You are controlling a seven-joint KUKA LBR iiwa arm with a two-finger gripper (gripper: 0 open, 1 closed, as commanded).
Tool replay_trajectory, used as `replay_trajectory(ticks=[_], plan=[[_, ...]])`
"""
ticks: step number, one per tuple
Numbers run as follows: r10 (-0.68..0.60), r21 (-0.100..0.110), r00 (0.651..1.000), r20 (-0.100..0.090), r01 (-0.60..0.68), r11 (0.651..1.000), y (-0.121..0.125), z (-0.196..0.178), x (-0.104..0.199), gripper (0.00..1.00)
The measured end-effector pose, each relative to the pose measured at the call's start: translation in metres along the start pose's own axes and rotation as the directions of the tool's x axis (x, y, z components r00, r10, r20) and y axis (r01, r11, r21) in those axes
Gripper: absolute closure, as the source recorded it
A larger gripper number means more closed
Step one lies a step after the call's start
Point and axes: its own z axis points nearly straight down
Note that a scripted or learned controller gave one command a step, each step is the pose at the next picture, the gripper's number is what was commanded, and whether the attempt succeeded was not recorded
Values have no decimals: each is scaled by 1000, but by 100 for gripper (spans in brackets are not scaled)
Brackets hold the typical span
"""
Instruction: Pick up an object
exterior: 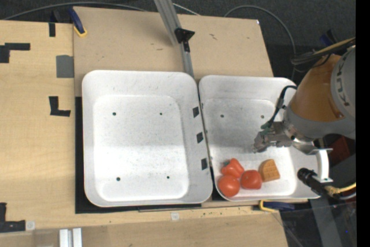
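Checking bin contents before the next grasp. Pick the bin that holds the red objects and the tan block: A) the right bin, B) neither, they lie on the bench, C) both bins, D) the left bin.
A: the red objects and the tan block lie in the near corner of the right bin.

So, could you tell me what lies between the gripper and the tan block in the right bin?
In the camera view, just bare white bin floor separates the gripper from the tan block.
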Motion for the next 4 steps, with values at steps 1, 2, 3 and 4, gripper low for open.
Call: replay_trajectory(ticks=[1,2,3,4], plan=[[0,-7,1000,2,0,1000,5,-46,8,100],[1,-7,1000,2,-1,1000,11,-91,3,100],[0,-6,1000,2,0,1000,11,-124,3,100],[-3,-1,1000,-1,3,1000,6,-118,55,100]])
